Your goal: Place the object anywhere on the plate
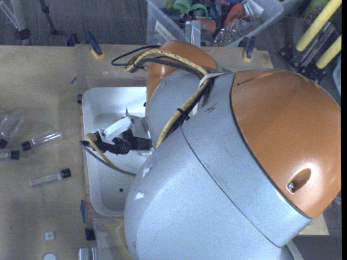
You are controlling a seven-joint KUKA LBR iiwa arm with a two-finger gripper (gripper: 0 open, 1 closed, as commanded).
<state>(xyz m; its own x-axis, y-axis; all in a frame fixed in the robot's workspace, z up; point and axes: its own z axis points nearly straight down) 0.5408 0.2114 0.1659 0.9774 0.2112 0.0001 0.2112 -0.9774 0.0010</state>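
Observation:
My arm (238,161), grey with an orange band, fills the middle and right of the camera view and covers most of both bins. Its wrist end reaches down into the left white bin (100,191), where my gripper (136,130) sits low over the bin's upper part, mostly hidden behind the arm's own body. The bare part of the bin floor at the lower left shows just a small dark speck (120,189). What lies under the arm is hidden.
Several clear vials with black caps (49,176) lie on the wooden bench left of the bin. A clear crate of colourful items (211,10) stands at the back. Blue clamps (96,49) hold the bench edge. Yellow foam tubes (325,15) lean at the far right.

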